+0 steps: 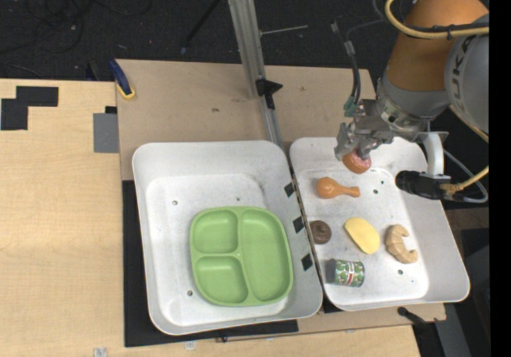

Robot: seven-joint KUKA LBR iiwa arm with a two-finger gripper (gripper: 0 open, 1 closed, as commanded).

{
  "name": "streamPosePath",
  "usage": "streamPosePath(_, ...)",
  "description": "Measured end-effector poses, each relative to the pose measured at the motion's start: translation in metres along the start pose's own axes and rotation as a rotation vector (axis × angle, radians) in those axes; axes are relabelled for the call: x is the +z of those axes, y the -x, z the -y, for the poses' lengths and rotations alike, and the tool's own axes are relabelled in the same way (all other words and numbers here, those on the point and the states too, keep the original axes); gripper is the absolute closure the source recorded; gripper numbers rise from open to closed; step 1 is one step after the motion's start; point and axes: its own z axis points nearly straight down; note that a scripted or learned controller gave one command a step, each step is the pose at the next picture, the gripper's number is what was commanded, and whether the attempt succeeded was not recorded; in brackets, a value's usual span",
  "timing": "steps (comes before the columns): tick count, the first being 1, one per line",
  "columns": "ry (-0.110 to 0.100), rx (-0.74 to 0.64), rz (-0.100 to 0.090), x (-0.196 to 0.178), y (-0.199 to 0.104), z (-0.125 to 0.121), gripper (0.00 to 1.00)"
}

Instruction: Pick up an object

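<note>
The green can [348, 272] lies on its side at the right bin's [447, 287] six o'clock edge, with the yellow piece [362, 235], the croissant [402, 243] and the brown donut [319, 231] just beyond; the green divided plate [239, 255] sits in the left bin [160, 188]. Farther, the chicken drumstick [335, 188] lies just below the gripper [357, 154], which at the bin's eleven o'clock looks clenched on a reddish object [356, 162], apparently raised; I judge the pick under way, nothing crowding it.

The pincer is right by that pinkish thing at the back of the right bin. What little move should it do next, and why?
Probably a short, straight lift. The pincer sits directly on top of the pinkish object near the far edge of the right bin, and the object seems tucked under its tips. Rising a little would show whether it comes along, well clear of the chicken drumstick just in front.
</note>
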Motion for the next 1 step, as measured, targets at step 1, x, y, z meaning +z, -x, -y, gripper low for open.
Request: streamPosePath(1, 0.000, -0.001, -0.001, 0.0009, -0.0589, 0.0052, 1.00)
